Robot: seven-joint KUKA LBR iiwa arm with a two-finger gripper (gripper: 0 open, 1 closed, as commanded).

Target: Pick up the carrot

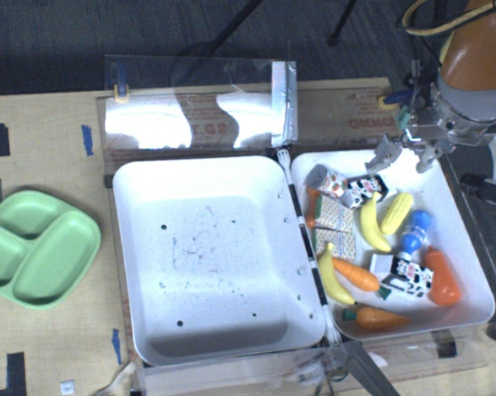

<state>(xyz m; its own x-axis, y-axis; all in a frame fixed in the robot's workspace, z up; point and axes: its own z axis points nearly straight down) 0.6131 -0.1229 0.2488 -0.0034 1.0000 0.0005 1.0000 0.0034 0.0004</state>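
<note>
While your hand hovers spread open at the right bin's rear, the carrot lies below it.

Arm with rounded orange band above grey wrist housing, yellow and black cables looping above, blue fitting at side, pale metallic two-finger tool below.

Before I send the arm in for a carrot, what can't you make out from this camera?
- Gripper: small and blurred in the camera view, so its finger state is unclear.
- Arm: cut off by the right edge.
- Front carrot: its green end tucks against the right bin wall and a banana, so grip room is unclear.
- Upper carrot: partly overlapped by neighbouring toys.
- Small printed items by the cow toy: too small to identify.
</note>
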